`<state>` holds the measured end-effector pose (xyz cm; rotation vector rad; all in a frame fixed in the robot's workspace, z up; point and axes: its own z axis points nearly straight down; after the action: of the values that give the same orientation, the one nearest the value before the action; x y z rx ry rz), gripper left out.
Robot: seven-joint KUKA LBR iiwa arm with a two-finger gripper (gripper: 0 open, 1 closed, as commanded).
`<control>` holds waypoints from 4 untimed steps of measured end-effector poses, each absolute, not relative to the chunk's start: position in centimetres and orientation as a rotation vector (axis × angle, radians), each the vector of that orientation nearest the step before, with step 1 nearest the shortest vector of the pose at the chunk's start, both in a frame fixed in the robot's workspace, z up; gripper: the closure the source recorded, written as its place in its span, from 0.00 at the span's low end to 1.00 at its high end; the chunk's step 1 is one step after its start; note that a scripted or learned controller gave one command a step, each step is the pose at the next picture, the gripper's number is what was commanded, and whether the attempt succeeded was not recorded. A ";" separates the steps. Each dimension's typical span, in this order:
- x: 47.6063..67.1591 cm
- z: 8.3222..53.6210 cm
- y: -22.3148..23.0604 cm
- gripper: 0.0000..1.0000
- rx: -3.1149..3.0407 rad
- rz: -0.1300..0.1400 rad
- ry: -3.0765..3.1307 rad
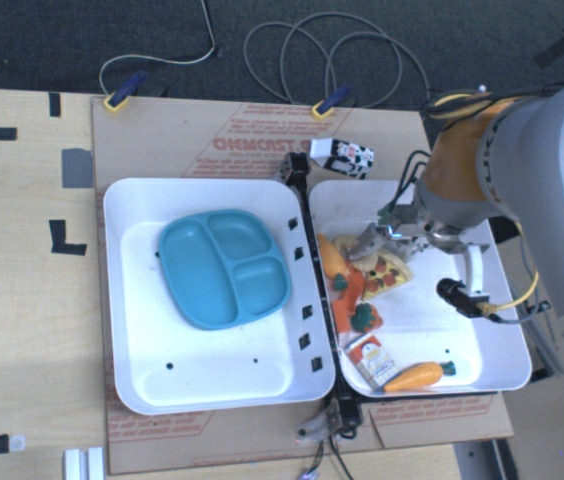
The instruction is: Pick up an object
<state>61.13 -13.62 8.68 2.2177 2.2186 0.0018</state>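
Overhead, the grey arm comes in from the right, its orange band just above the wrist, bent down over the right bin. The gripper sits low at the bin's upper middle, right over the toy pile; whether its fingers are apart or together I cannot tell, and nothing can be seen held between them. The left bin holds a blue divided plate, lying flat and turned at a slant. In the right bin, a pizza slice lies just below the gripper, with an orange piece beside the dividing wall and a red-orange piece and a small green piece below it. Nearer the front edge lie a red and white packet and a carrot, close together. A small black and white toy rests on the cardboard behind the bins.
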 end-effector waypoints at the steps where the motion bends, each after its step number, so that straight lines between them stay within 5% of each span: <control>1: 66.4 8.5 -9.6 0.00 2.219 -0.002 2.221; 3: 66.6 8.5 -9.7 0.00 2.217 0.000 2.222; 4: 65.0 8.6 -10.8 0.00 2.218 0.001 2.221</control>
<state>65.05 -10.80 8.59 2.2185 2.2206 0.0006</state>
